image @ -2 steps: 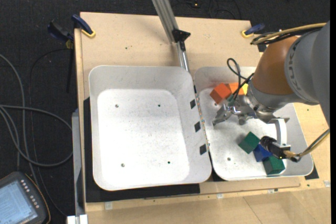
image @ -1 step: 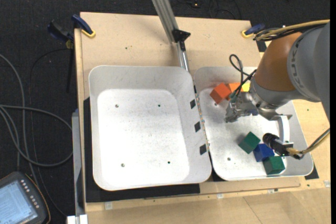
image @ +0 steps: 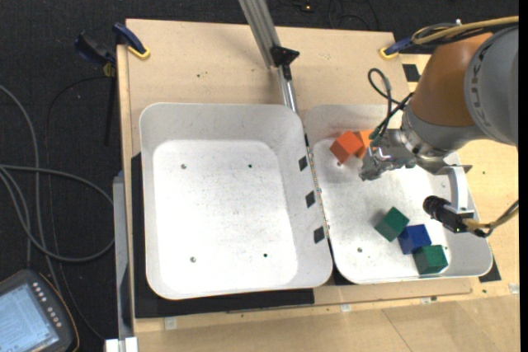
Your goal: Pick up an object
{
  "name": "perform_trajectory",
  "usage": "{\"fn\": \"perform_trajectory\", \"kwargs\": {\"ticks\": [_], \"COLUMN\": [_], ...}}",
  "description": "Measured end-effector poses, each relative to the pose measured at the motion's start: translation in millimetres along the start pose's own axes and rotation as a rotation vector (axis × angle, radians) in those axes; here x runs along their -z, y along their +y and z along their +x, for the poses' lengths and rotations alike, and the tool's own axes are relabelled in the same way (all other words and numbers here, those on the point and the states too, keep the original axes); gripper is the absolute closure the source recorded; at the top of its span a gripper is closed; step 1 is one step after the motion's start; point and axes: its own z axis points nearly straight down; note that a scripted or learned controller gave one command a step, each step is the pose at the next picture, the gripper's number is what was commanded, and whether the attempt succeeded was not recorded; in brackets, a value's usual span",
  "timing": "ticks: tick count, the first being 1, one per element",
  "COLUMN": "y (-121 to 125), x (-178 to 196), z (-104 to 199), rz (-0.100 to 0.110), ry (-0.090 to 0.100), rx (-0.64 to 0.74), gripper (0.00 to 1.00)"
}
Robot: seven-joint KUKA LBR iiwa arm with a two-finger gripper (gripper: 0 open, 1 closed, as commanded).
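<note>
Left to right: the left bin [image: 223, 194] sits on the worktop [image: 198, 53], its right rim touching that of the right bin [image: 346, 260], which carries all the blocks. An orange block [image: 349, 146] lies near the upper left of the right bin, just beside the gripper [image: 373, 166], which hangs over the bin floor to the block's lower right; whether the gripper is spread or pressed together cannot be told at this slant, and no block is seen between its parts. Lower in the bin, a green block [image: 392, 223], a blue block [image: 414, 237] and a second green block [image: 431, 259] cluster touching or nearly so. Likely hazards: a descent from this position would probably land beside the orange block instead of astride it, nudging it toward the bin wall or closing on nothing; in the cluster, tight packing could block entry or lift a neighbour askew.
</note>
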Motion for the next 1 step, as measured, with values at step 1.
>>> {"fn": "perform_trajectory", "kwargs": {"ticks": [1], "y": [1.8], "x": [63.0], "z": [4.7], "rz": [-0.003], "ry": [-0.001], "rx": [0.001], "gripper": [1.0]}}
